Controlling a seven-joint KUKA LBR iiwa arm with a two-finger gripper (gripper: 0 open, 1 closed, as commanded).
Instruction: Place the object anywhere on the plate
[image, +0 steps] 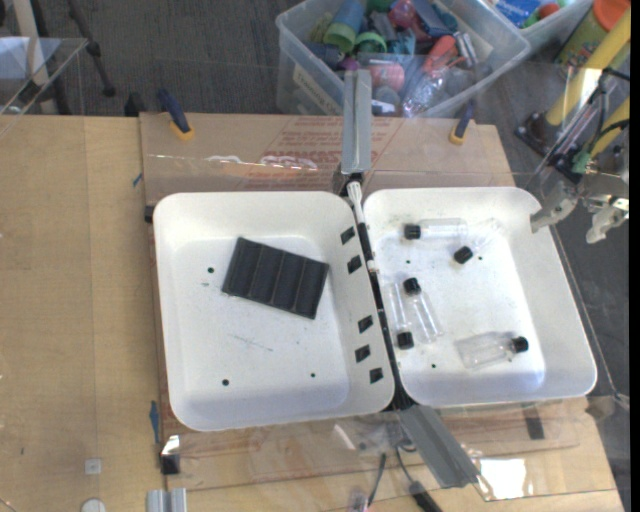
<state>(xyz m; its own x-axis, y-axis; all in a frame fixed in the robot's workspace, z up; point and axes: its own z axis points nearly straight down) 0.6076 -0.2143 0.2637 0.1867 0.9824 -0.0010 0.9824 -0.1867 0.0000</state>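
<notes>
Item: clear vials with black caps, lying loose in the right bin (560, 330). One vial (432, 230) lies at the bin's 11 o'clock; a loose black cap (462, 255) sits just beside it toward the centre; two vials (417, 312) lie side by side near the bin's 9 o'clock wall; another vial (490, 349) lies on its side at 5 o'clock. Destination: dark ribbed plate (275, 277), flat in the left bin (190, 330), slightly tilted, toward that bin's 12 o'clock half, bare on top. Both bins rest on the wooden counter (60, 300). The arm's end, the gripper (590, 210), hangs at the right bin's 2 o'clock corner, outside the rim; whether the jaws are spread or pressed together cannot be told, and nothing is seen between them. Every vial lies well apart from it, toward 8 o'clock. Step judged in hand: approach, no pick made. Next move calls for choosing one vial, descending over it, closing across its narrow body, then carrying it toward 9 o'clock to the plate.
</notes>
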